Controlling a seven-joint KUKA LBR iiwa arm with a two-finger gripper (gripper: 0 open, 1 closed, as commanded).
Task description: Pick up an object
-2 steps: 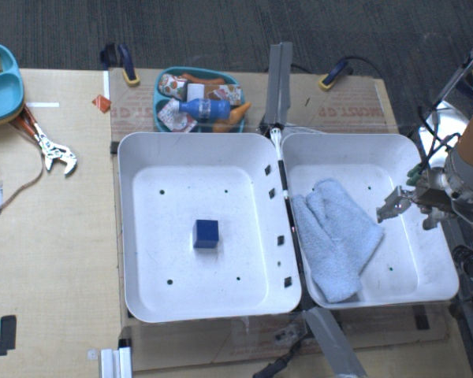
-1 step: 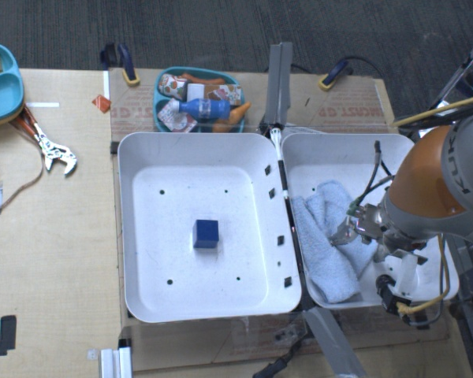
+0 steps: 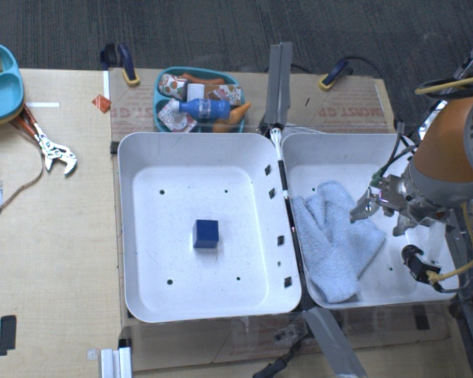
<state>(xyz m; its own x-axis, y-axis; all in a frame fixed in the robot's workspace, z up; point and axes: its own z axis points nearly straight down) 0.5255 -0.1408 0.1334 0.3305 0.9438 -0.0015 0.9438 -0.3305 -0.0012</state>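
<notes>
A small dark blue cube [image 3: 206, 234] rests near the middle of the left white bin [image 3: 142, 290]. A crumpled light blue cloth [image 3: 335, 239] lies in the right white bin [image 3: 394, 294], spread from its centre toward the front. My gripper [image 3: 376, 203] hangs over the right bin at the cloth's right edge, under the orange-banded wrist [image 3: 449, 144]. Nothing can be made out between its tips, and whether it touches the cloth cannot be judged.
A teal tray of assorted small items [image 3: 199, 101] stands behind the left bin. A wrench [image 3: 51, 152] and a blue dish [image 3: 0, 81] lie on the bench at far left. Clamps [image 3: 122, 61] sit along the back edge. Cables trail beside the arm at right.
</notes>
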